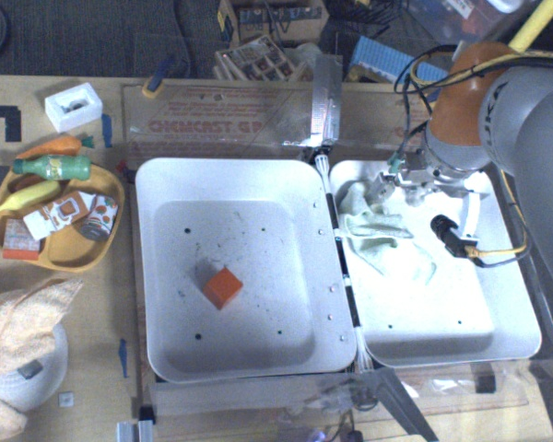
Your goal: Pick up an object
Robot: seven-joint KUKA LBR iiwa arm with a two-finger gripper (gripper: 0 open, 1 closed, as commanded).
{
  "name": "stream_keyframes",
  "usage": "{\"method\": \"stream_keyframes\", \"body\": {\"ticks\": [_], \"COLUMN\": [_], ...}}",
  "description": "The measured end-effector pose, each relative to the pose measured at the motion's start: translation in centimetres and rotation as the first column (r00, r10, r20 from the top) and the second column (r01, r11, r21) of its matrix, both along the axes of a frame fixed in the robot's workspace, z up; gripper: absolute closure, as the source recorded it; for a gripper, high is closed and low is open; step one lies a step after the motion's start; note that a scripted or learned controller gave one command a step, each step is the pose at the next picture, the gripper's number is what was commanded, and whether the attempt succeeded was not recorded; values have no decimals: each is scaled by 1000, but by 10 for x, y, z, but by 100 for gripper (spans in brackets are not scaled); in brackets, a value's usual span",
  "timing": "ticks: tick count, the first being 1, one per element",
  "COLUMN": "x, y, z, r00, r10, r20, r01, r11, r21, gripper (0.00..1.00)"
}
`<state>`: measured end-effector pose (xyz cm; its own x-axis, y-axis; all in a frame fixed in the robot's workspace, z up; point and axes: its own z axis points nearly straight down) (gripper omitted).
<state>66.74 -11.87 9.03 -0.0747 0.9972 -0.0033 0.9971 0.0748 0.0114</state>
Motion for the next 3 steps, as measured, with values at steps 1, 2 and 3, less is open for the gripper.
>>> {"method": "stream_keyframes", "body": {"ticks": [1,2,3], "x": [0,0,0], "y": [-80,11,-49], "z": [75,20,71], "r00": [1000,988,1000], "r10": [-15,155,29], "r20": [-8,-11,-6], "r01": [15,-155,-29], "r11": [1000,988,1000], "r21": [0,2,0], "gripper": [0,0,0]}}
